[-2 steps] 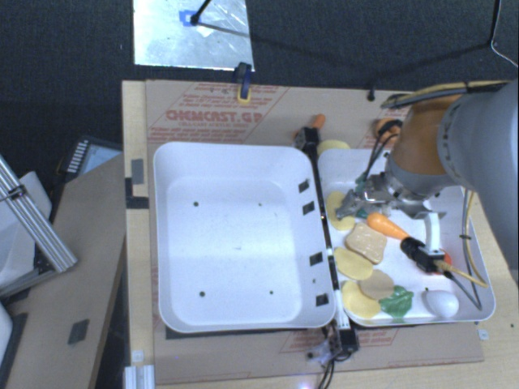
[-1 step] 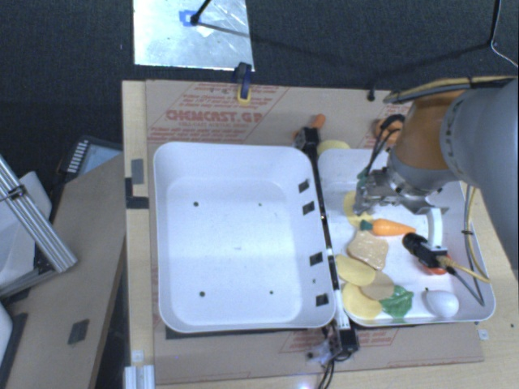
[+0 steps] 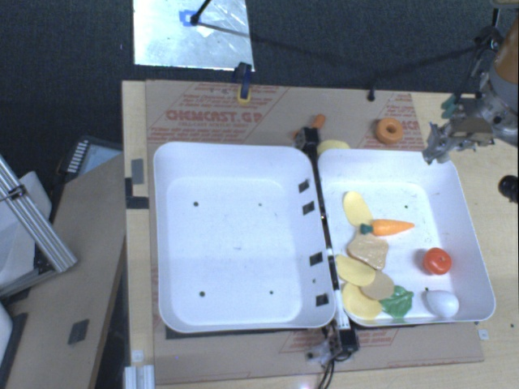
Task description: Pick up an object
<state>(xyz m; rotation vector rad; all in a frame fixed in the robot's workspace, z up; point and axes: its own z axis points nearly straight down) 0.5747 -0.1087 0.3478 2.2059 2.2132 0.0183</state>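
Camera view: gripper point(image 3: 438, 146) sits at the upper right corner of the right bin point(image 3: 466, 209), over its rim; finger state cannot be told, nothing seen between them. Right bin contents, clustered along its left and bottom sides: carrot point(image 3: 389, 228), orange with green tip, lying across pale yellow slices point(image 3: 357, 209); tan bread piece point(image 3: 370, 254); tomato point(image 3: 437, 261); white egg point(image 3: 442, 302); green leaf point(image 3: 397, 301). Doughnut point(image 3: 389, 130) lies outside on the bench. Left bin point(image 3: 170, 241) alongside.
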